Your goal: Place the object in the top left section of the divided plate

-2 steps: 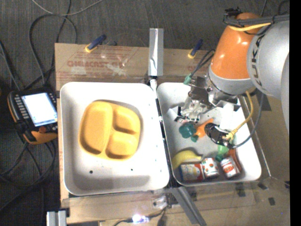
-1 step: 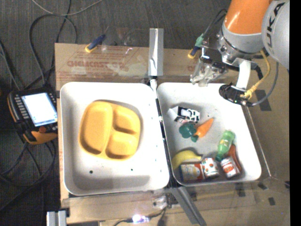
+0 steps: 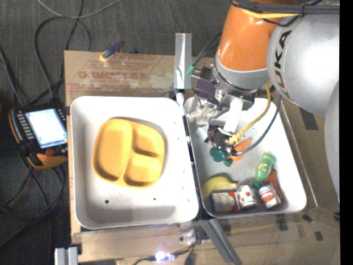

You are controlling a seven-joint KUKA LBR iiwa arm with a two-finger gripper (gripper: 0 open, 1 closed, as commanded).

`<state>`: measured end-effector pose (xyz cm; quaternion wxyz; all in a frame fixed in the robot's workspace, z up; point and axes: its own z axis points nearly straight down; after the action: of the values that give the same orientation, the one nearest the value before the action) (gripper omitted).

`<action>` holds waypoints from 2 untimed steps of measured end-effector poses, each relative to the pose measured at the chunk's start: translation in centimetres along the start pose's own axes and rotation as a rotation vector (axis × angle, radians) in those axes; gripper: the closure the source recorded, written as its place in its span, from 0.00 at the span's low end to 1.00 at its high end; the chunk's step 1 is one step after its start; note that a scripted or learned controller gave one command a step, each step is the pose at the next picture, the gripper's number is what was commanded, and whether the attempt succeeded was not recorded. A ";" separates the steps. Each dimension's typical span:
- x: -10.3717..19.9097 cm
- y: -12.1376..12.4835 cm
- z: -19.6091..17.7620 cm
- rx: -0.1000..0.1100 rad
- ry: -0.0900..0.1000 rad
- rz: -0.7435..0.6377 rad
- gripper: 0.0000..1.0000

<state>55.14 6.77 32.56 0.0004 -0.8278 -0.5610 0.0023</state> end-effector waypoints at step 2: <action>-4.3 -5.5 4.5 0.000 0.000 0.280 1.00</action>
<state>48.36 4.79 28.07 0.0002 -0.8979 -0.4402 0.0023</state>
